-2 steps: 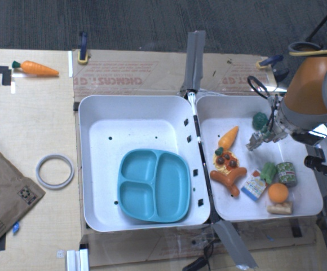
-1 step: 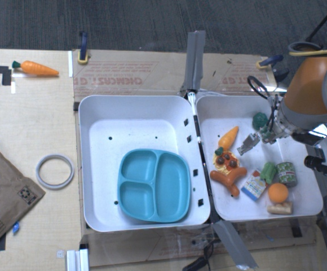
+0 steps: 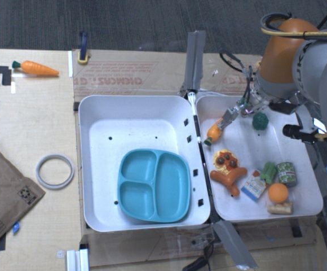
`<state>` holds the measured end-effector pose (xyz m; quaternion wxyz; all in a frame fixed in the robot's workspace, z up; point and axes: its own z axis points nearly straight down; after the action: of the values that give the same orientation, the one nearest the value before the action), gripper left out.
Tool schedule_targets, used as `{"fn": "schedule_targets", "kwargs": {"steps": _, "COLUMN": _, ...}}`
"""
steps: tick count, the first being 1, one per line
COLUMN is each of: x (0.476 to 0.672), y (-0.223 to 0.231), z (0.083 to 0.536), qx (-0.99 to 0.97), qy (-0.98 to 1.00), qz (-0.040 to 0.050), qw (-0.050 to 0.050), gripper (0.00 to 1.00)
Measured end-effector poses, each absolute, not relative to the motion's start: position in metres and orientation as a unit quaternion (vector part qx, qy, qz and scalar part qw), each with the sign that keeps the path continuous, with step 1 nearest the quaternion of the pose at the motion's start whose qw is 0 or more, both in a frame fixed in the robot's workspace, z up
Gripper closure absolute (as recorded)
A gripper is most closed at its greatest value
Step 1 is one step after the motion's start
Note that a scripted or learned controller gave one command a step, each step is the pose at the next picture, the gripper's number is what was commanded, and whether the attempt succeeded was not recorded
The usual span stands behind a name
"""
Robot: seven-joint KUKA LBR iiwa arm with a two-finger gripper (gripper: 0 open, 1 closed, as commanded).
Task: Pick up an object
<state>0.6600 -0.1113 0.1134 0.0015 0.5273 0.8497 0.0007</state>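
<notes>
Carrot (image 3: 213, 132), the small orange toy by the right bin's (image 3: 316, 199) left wall, looks like your target: the end effector (image 3: 226, 119) sits just above it, angled down as if lining up a grasp. You cannot tell whether it is apart or together; it is too small and blurred. A green ball (image 3: 260, 122) lies close behind. Pizza slice (image 3: 226, 160), sausage (image 3: 229, 179), can (image 3: 286, 174) and orange (image 3: 277, 193) crowd the bin's near half. Beside it, the left bin (image 3: 96, 123) carries a blue tray (image 3: 154, 184).
</notes>
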Motion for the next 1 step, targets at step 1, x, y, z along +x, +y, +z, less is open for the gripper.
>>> {"fn": "schedule_targets", "kwargs": {"steps": 1, "x": 0.5616, "y": -0.1138, "z": 0.0939, "qx": 0.5, "qy": 0.866, "qz": 0.0005, "qw": 0.001, "gripper": 0.0}}
